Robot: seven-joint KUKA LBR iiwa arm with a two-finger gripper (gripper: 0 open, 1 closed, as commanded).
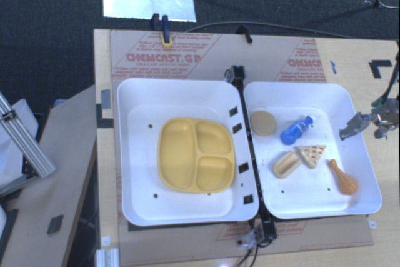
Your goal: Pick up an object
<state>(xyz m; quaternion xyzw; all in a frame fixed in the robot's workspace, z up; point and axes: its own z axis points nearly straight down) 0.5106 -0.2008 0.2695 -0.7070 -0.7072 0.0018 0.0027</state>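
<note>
Grey gripper point(359, 125) parts reach in over the right rim of the right bin point(337, 94), above its wall and clear of the objects lying inside; whether it is open or closed cannot be told at this angle, and nothing is seen held in it.

Taking the right bin as the landmark, five small objects lie on its floor. A round tan disc point(263, 123) sits toward its left side, close to the divide between the bins. A blue bottle point(295, 131) lies tilted near the bin's middle, just beside the disc but apart from it. Below the bottle, a pizza slice point(312, 154) lies flat, and a hot dog bun point(286, 164) rests just to its left, the two touching or nearly so. A tan drumstick point(343, 177) lies toward the bin's lower right corner, nearest of the five to the gripper yet still apart from it.

Directly left of the right bin, edge against edge, stands the left bin point(140, 103). A yellow divided plate point(196, 154) with three compartments lies in its middle.

Both bins rest on a cardboard sheet point(187, 56) with red lettering, which extends beyond the far side of the right bin.
</note>
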